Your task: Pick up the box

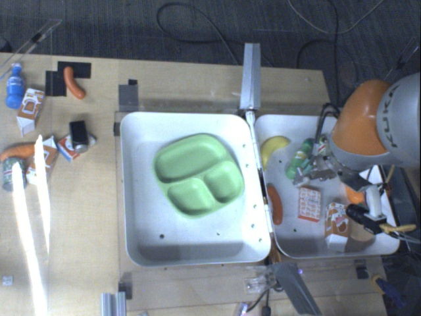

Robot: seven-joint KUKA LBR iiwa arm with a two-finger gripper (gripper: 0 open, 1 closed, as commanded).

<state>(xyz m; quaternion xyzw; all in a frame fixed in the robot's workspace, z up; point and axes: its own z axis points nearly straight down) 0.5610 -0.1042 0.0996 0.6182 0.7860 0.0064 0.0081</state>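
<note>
- Camera view: two white bins sit side by side on the counter point(79, 242). The left bin point(141, 242) holds a green divided tray point(197, 174), lying slightly tilted near the middle.
- The right bin point(289, 245) holds the box point(309, 204), a small red-and-white carton lying flat near the bin's centre.
- Just right of the box lies a second small carton point(337, 218) with orange and white print, close to the bin's front right corner.
- A reddish sausage point(275, 203) lies along the right bin's left wall, well left of the box.
- A yellow banana-like piece point(274, 146) rests in the bin's back left area, with a green bottle point(299, 158) beside it.
- The arm point(378, 120) reaches in from the right, its orange band over the bin's back right part.
- The gripper point(314, 170) hangs just behind the box, above the bin floor; nothing is visibly between the fingers, and I cannot tell how far apart they stand.
- On the counter left of the bins lie a blue bottle point(14, 84), another sausage point(74, 84) and a few small packets.
</note>
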